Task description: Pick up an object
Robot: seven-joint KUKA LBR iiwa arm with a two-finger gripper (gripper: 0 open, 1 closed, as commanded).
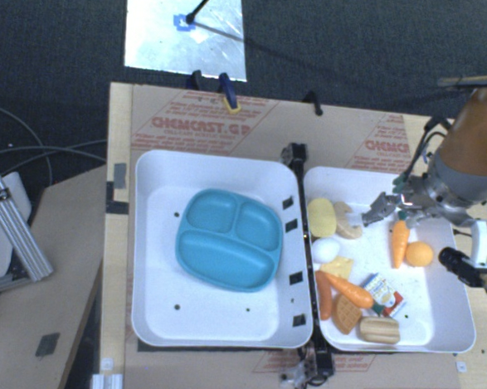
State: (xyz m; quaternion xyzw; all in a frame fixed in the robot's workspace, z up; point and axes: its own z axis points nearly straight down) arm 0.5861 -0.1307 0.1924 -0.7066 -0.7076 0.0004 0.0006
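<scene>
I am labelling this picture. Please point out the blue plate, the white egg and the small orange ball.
blue plate (229,238), camera view, middle divider.
white egg (326,251), camera view, centre.
small orange ball (420,254), camera view, centre.

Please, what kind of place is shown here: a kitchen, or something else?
Probably a robotics lab bench, not a kitchen. A robot arm reaches over two white bins; the right one holds toy food such as a carrot, and the left a blue divided plate.

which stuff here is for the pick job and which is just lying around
For the job: gripper; right bin holding carrot, orange, egg, bread roll.

Lying about: blue divided plate in left bin, blue clamp, foil sheet.
</scene>
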